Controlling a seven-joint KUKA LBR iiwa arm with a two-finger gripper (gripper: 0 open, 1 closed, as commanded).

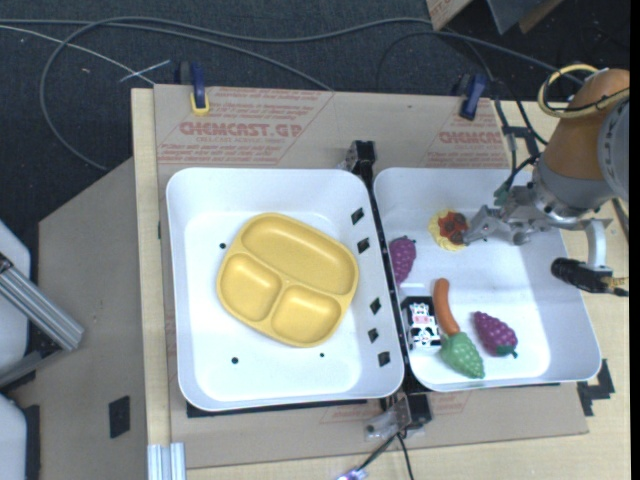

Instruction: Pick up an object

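— Where's the gripper (pixel 487 224) now?

— Down in the right bin (pixel 560 363), near its far edge. The arm (pixel 580 148) leans in from the right, so the tip points left, toward that small yellow piece with a red blob (pixel 450 228) on it.

— Has it got it?

— I wouldn't say so. The tip sits just beside the piece, maybe touching, but I see nothing lifted. Whether the gripper is spread or pressed together, I can't tell from here; it's a grey blur.

— What else could it go for?

— Plenty, all in that bin. A purple bunch (pixel 401 257) against the divider, a carrot (pixel 446 308) lying lengthwise, a green piece (pixel 462 355) at its near end, another purple bunch (pixel 495 333) just beside that, and a little black-and-white card (pixel 422 325) by the divider.

— And the left bin (pixel 190 268)?

— A yellow tray (pixel 288 279) with three compartments, nothing in them. I'd guess picks get dropped that side.

— So why the yellow piece?

— It lies apart from the rest, with room around it. The cluster at the near end is crowded; a grab there could nudge the neighbours.
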